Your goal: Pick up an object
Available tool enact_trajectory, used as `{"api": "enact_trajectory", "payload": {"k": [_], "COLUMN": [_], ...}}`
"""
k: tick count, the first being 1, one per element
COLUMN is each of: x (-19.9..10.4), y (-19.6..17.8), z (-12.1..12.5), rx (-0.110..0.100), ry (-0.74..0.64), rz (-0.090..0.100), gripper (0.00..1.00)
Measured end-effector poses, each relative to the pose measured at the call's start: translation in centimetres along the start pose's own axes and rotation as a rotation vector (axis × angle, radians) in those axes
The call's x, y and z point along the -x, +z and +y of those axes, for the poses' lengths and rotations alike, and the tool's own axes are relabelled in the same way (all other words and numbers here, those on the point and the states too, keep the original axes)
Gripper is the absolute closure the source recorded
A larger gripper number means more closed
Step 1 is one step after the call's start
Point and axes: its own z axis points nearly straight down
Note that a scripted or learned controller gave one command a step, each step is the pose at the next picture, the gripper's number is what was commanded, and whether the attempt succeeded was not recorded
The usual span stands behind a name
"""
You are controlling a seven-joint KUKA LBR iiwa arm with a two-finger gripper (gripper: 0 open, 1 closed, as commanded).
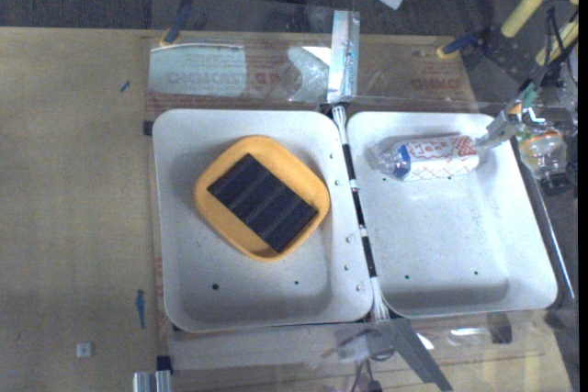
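Clear bottle (428, 155) w/ red-white label lies flat in right bin (459, 271), near its back wall. Yellow pad (262, 197) w/ dark top sits in left bin (184, 289). Can't tell fingers' state.

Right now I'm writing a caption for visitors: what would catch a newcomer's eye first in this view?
First, the rounded yellow-orange tray with a dark ribbed insert, lying askew in the middle of the left shallow white bin. Next, the crinkled clear plastic packet with red-and-white print, lying near the far edge of the right shallow white bin.
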Motion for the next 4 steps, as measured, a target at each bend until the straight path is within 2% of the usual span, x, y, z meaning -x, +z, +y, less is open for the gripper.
{"api": "enact_trajectory", "payload": {"k": [1,2,3,4], "x": [-7.2,-8.2,-12.0,-11.9], "y": [7.1,9.0,14.9,13.9], "z": [4.2,5.5,6.3,6.4], "rx": [-0.002,0.027,0.006,0.008], "ry": [0.139,0.041,-0.103,-0.102], "rz": [0.000,-0.005,-0.002,-0.004], "gripper": [0.00,0.00,0.00,1.00]}}
